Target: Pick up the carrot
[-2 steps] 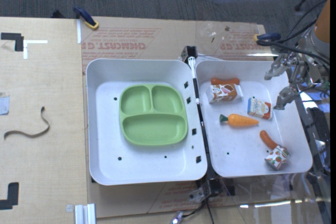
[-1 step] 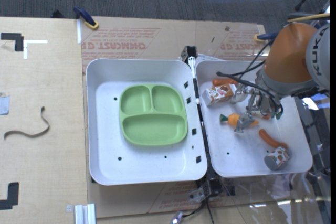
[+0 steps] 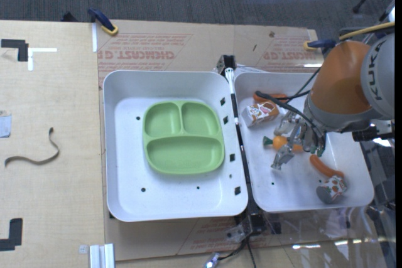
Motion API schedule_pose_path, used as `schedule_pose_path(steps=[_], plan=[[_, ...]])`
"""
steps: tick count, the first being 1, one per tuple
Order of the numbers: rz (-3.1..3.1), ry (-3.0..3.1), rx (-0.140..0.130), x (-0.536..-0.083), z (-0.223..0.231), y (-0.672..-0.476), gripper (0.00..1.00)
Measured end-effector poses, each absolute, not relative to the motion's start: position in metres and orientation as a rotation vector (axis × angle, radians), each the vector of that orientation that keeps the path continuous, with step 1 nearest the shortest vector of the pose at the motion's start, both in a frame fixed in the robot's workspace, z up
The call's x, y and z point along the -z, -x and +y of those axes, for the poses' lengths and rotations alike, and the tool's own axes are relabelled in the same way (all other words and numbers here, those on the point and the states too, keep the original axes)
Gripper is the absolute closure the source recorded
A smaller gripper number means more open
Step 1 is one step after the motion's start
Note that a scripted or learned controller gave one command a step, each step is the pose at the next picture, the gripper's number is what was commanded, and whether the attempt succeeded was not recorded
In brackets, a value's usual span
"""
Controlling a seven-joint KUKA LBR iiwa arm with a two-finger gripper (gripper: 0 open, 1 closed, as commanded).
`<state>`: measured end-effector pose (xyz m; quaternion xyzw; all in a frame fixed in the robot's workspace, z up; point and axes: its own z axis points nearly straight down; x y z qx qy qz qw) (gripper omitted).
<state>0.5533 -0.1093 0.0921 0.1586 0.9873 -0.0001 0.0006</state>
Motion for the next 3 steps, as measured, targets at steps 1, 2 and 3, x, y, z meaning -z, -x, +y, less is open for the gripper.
schedule_pose_path(steps=[1,2,3], plan=[[3.098,-0.49,0.003,-0.102,-0.109,-0.555,1.0],[3.095,-0.483,0.006,-0.111,-0.109,-0.556,1.0],[3.093,-0.476,0.009,-0.121,-0.109,-0.558,1.0]])
